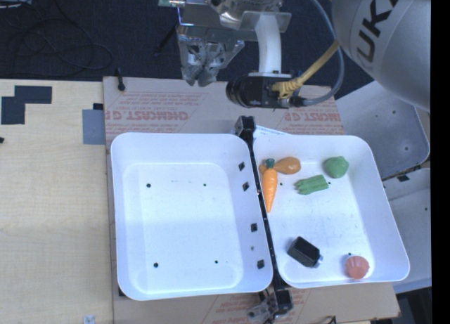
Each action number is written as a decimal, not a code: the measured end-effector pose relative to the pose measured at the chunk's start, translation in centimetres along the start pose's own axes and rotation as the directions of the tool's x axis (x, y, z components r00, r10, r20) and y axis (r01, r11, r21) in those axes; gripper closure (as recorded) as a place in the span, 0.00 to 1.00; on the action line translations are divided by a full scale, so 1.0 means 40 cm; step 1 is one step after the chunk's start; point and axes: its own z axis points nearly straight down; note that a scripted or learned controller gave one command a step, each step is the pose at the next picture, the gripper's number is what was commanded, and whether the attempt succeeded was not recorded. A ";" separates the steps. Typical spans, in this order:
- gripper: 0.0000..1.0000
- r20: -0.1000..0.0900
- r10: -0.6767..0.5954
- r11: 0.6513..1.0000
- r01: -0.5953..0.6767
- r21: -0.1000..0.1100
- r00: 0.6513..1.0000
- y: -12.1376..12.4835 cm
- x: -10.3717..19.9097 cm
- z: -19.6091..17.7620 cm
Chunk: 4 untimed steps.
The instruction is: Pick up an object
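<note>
My gripper (201, 76) hangs high above the back edge of the left bin (126, 157), over the cardboard sheet. Its fingers stand slightly apart, open, with nothing between them. The objects all lie in the right bin (380, 182): an orange carrot (268, 188) along the divider, an orange-brown lump (287, 166) beside its top, a green pod-shaped piece (311, 185), a round green piece (336, 166), a black block (304, 251) near the front, and a pinkish-red ball (356, 267) in the front right corner.
A black divider rail (254, 196) separates the two bins. The arm's grey body (383, 27) and its cables (309, 76) hang over the back right. A wooden bench top (49, 210) stretches to the left of the bins.
</note>
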 end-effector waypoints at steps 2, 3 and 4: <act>1.00 0.000 -0.006 1.000 0.006 0.007 1.000 -0.153 0.000 -0.002; 1.00 0.003 -0.005 1.000 0.005 0.011 1.000 -0.247 0.000 0.149; 1.00 0.003 -0.001 1.000 0.001 0.010 1.000 -0.219 -0.045 0.321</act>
